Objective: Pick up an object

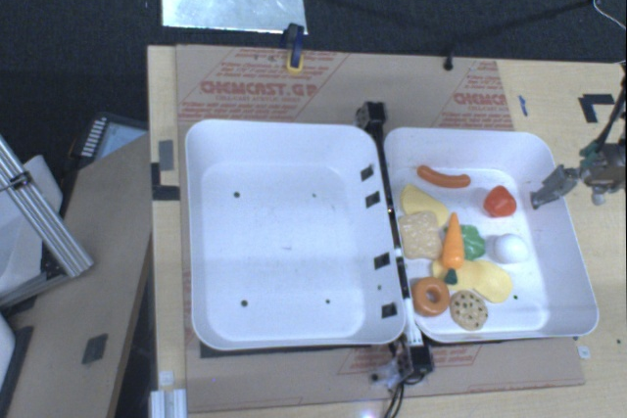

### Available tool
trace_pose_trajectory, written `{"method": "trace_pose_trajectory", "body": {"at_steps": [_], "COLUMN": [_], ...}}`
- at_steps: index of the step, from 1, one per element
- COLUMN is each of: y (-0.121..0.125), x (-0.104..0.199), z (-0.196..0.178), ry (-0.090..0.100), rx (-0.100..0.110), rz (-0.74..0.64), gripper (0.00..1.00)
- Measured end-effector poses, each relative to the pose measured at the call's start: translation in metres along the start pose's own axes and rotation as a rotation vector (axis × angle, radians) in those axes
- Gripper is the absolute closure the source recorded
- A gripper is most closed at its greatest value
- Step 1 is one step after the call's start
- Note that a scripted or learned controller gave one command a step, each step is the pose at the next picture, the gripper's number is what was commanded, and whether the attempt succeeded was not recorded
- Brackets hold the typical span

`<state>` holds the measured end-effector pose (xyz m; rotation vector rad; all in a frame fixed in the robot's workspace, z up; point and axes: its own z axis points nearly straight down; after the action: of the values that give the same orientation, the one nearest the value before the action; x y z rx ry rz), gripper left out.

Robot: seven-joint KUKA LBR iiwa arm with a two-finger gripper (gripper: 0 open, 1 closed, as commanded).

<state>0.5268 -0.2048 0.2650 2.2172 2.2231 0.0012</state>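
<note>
Camera view, toy food clustered in right bin (558,240): sausage (443,177), red pepper (500,201), carrot (453,243), egg (508,248), doughnut (430,296), cookie (469,310). All resting on bin floor, none lifted. Gripper (551,190) poised at bin's right rim, near pepper yet apart from it, jaw state impossible to tell. Pick judged not yet begun; left bin (211,210) adjacent.

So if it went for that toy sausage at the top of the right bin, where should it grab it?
Probably across the middle of the toy sausage, coming straight down from above. It lies flat and long, running left to right, alone on bare bin floor, so fingers set across its narrow width would have room on both sides. The gripper sits at the right bin edge.
</note>
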Motion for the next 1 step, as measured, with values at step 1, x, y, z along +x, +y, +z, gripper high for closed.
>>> {"method": "trace_pose_trajectory", "body": {"at_steps": [1], "y": [0.0359], "x": [0.0659], "z": [0.1254], "ry": [0.007], "rx": [0.01], "rz": [-0.007], "gripper": [0.0]}}
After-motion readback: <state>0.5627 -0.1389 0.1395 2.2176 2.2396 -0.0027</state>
